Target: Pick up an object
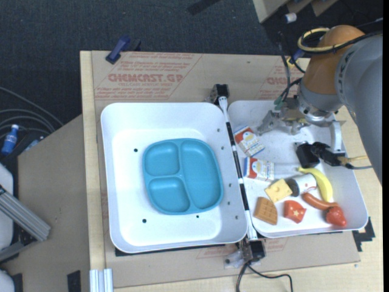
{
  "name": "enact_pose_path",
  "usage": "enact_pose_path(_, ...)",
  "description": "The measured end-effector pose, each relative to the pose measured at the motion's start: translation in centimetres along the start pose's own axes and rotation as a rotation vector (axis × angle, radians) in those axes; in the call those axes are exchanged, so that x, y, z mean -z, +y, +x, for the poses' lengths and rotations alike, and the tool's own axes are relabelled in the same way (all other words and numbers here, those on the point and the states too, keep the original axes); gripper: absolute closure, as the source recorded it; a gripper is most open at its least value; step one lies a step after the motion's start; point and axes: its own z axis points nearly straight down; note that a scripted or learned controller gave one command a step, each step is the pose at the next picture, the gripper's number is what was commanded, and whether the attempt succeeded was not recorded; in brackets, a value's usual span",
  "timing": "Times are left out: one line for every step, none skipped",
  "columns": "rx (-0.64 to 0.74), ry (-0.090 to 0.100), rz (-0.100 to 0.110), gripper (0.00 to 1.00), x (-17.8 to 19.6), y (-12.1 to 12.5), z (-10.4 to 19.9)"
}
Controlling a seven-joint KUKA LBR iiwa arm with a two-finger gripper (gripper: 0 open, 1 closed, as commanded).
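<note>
**Q:** What is on the bench (152, 72)?

**A:** Two shallow white bins sit side by side. The left bin (121, 126) holds a blue plate (182, 175) with three compartments, lying flat near the middle. The right bin (351, 190) holds a scatter of small toy foods.

**Q:** Where exactly are the toy foods?

**A:** Two small white cartons with red and blue print lie near the bin's left wall, the first carton (249, 142) behind the second carton (260, 170). Nearer the front edge are a yellow cheese wedge (278, 191) and a tan waffle square (265, 210), with a small red block (295, 212) just beside the waffle. A little black piece (293, 186) touches the right side of the cheese. Further right, a yellow banana (322, 182) curves above a reddish sausage (316, 200). A rounded red piece (336, 215) sits at the sausage's right end.

**Q:** And the robot?

**A:** The grey arm (340, 59), with its orange band, reaches in from the upper right. Its gripper (271, 121) hangs over the back part of the right bin, just behind the first carton.

**Q:** Is the claw spread or pressed together?

**A:** I cannot tell from this angle.
</note>
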Motion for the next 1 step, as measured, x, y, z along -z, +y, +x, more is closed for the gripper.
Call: enact_pose_path(0.001,0.001,-0.001,0.00,0.13,0.70,4.66)
